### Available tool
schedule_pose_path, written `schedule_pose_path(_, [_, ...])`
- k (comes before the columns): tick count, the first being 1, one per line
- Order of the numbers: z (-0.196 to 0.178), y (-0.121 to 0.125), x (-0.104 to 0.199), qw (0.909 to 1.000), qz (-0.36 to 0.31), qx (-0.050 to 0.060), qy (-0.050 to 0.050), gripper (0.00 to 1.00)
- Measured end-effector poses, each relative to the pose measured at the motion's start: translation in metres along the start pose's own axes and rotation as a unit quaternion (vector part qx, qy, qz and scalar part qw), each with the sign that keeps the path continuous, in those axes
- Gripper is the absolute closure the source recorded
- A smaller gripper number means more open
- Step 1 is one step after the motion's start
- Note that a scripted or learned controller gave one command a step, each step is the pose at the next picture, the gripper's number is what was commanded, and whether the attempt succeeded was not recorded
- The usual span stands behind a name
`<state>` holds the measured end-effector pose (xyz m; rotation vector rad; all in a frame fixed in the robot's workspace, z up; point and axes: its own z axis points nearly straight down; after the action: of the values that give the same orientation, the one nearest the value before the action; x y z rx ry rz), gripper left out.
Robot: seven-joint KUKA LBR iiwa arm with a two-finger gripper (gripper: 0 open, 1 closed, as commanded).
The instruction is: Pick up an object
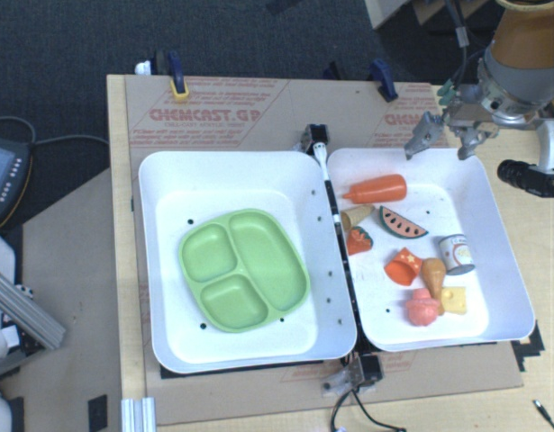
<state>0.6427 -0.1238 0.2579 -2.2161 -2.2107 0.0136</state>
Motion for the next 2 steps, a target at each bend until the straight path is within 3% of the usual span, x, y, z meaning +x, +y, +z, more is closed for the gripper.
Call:
schedule_pose_path(1, [-0.008,0.002,0.0,1.0,-0.001,-0.007,-0.001,0.0])
schedule_pose_path(2, [0.051,0.005,0.009,1.0,-0.002,-0.003,0.0,0.0])
